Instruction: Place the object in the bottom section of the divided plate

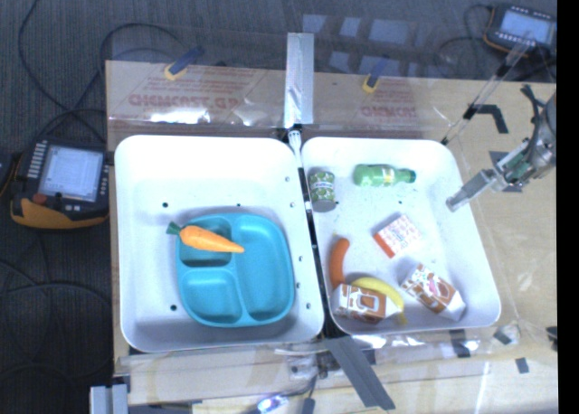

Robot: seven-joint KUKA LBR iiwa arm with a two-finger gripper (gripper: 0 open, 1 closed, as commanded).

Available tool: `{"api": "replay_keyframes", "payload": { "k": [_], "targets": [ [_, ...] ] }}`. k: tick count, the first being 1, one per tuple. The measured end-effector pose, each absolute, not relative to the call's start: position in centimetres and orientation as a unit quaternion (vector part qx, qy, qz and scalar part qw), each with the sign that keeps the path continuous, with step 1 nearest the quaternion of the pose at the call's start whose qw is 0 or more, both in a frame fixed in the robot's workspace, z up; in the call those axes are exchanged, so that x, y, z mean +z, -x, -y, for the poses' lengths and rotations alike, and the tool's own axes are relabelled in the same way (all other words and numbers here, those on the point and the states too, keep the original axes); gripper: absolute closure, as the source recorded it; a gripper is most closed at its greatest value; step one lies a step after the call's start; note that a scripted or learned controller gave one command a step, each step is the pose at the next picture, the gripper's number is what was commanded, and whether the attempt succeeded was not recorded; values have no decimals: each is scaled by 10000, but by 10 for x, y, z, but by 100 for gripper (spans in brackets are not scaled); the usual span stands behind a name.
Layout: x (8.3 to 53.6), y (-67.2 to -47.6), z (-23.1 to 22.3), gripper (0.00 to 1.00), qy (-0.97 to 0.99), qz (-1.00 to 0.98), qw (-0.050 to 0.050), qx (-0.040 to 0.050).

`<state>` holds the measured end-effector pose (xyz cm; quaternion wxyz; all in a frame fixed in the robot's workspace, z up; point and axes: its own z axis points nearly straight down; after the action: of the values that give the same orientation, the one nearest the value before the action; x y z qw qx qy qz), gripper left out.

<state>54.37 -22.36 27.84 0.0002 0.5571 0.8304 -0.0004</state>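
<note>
Grey gripper [460,197] hung over the right bin's [470,249] right rim, small and blurred; its state could not be determined. Nearest lay a red-and-white carton [397,234]. In the left bin [145,222], the carrot [210,239] rested on the blue divided plate [262,277], across its upper-left section.

the arm [529,161] is cut off at the right edge, its gripper too small to judge. the banana [384,292] partly hides the carton [360,304]. labels on the can [321,186] and boxes are illegible.
</note>
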Motion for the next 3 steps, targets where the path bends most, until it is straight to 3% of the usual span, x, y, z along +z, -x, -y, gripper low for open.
{"api": "replay_keyframes", "payload": {
  "k": [2,3],
  "targets": [
    [356,-484,224,0,-7457,-6663,6,-16],
    [368,-484,218,0,-7999,-6001,0,-15]
  ]
}}
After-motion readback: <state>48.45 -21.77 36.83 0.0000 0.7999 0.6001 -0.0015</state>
